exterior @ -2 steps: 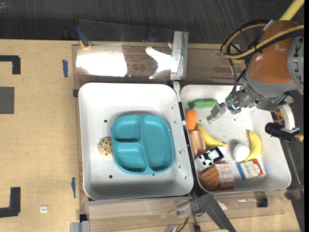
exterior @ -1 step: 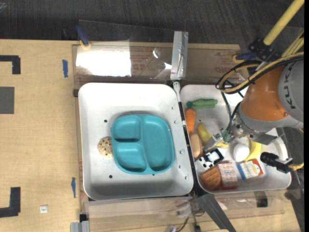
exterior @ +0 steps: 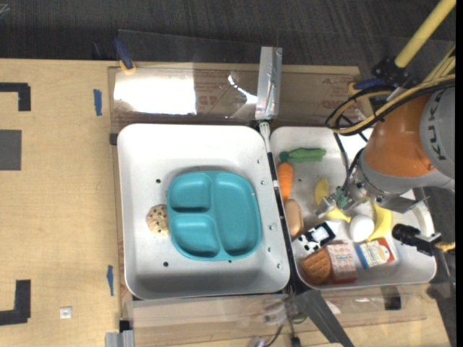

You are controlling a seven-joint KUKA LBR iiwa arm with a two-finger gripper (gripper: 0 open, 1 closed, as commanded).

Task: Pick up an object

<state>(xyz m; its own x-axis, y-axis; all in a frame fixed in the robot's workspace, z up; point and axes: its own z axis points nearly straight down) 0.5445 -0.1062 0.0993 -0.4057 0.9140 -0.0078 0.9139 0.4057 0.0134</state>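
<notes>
the arm (exterior: 405, 147) reaches in over the right bin (exterior: 416, 270), its orange band above the bin's far right part. the pincer (exterior: 341, 197) sits low in the middle of that bin, among the toys; whether it has hold of anything cannot be told from this slant.

in the right bin, a green pod (exterior: 304, 154) lies near the far edge. a carrot (exterior: 285, 180) lies along the left wall, with a tan sausage (exterior: 293, 217) just nearer along the same wall. a yellow piece (exterior: 321, 191) lies just left of the pincer, and another yellow item (exterior: 381, 220) shows on its right. a white egg (exterior: 361, 228) rests just below the pincer. a black and white block (exterior: 316, 237) lies near the sausage. by the near edge lie a brown bun (exterior: 316, 266), a can (exterior: 343, 260) touching it, and a small carton (exterior: 377, 252) beside the can.

the left bin (exterior: 137, 266) holds a teal tray (exterior: 215, 214) with three compartments in its middle. a cookie (exterior: 157, 219) lies just beside the tray's left edge.
</notes>
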